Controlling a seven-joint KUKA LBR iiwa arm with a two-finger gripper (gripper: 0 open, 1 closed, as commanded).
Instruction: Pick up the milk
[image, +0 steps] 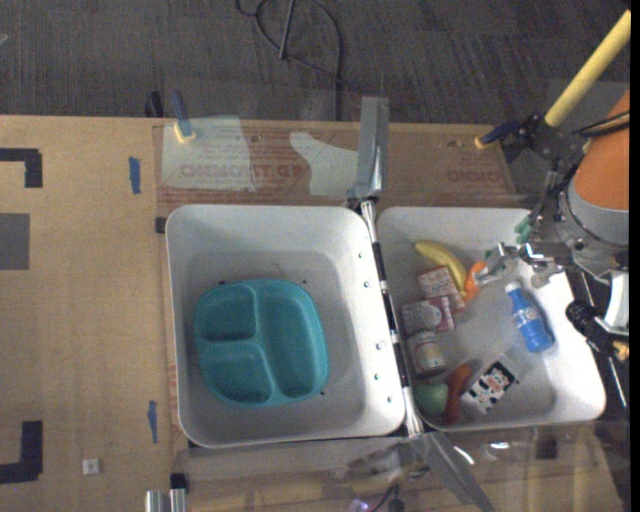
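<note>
The milk (491, 385) is a small white carton with black cow patches. It lies tilted near the front of the right bin (575, 400), beside a red item (459, 384). My gripper (522, 256) hangs over the far right part of that bin, just above a blue bottle (528, 318) and next to an orange item (474, 280). It is well apart from the milk, up and to the right of it. The grey arm with its orange band (604, 170) enters from the right.
The right bin also holds a banana (443, 260), two pink cartons (437, 283) (428, 317), a can (427, 353) and a green fruit (432, 398). The left bin (190, 240) holds a teal divided tray (260, 341). A metal divider (385, 320) separates the bins.
</note>
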